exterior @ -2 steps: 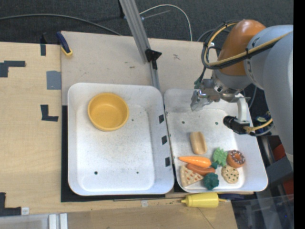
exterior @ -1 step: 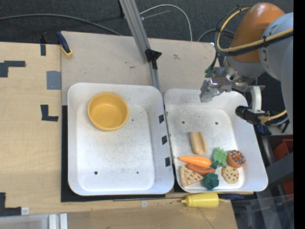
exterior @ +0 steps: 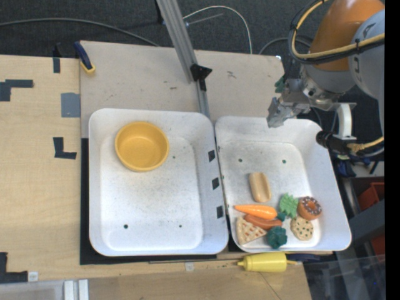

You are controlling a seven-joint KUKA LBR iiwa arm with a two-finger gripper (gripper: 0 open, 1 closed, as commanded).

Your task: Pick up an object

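Observation:
The right bin point(exterior: 250, 136) holds toy food along its near side: a tan bread roll point(exterior: 259, 186), an orange carrot point(exterior: 256, 211), a pizza slice point(exterior: 249, 231), two green broccoli pieces point(exterior: 277, 237), a chocolate donut point(exterior: 309, 207) and a cookie point(exterior: 302, 229). My gripper point(exterior: 279, 113) hangs over the far rim of the right bin, well away from the food. Nothing shows between its fingers.
A yellow bowl point(exterior: 142, 145) sits in the far part of the left bin point(exterior: 156, 224). A yellow mustard bottle point(exterior: 264, 262) lies on the bench just in front of the right bin. A grey metal pole point(exterior: 181, 36) slants up behind the bins.

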